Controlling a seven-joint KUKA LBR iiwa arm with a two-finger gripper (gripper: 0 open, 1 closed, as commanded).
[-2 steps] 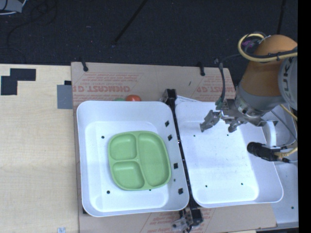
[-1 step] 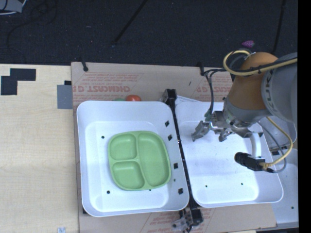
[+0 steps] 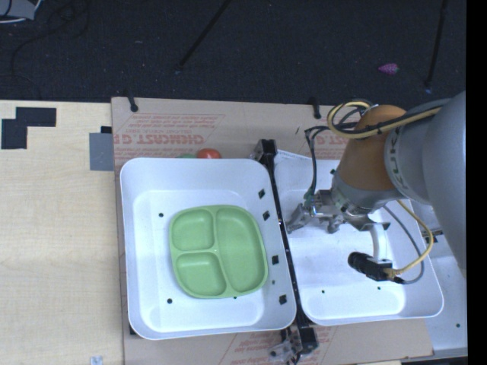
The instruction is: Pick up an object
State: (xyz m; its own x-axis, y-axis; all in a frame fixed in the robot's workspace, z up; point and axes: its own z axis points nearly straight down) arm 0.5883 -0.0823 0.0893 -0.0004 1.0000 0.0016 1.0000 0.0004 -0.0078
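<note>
Inside the left bin point(image 3: 141, 204): a green plate point(image 3: 219, 251) lies flat on the white floor, near the middle.
Green plate: it has round corners and three dips. Two small dips are on its left side and one long dip is on its right side. It does not touch any wall of the bin. This is the thing to pick up.
Right bin point(image 3: 342, 303): it is white too and sits right beside the left bin. The two bins meet along the middle edge.
Gripper point(image 3: 300, 217): it is low over the right bin, on that bin's left side, close to the middle edge. It is well apart from the green plate, with the middle edge between them. I cannot tell if it is spread or pressed together.
Arm point(image 3: 430, 154): it is grey with an orange band point(image 3: 369, 166). It reaches in from the right and hangs over the back half of the right bin.
Behind the left bin: a small red round thing point(image 3: 208, 154) sits on brown cardboard point(image 3: 167, 131), just past the back wall and outside the bin.
Far back: a tiny purple thing point(image 3: 389, 68) lies on the dark floor.
</note>
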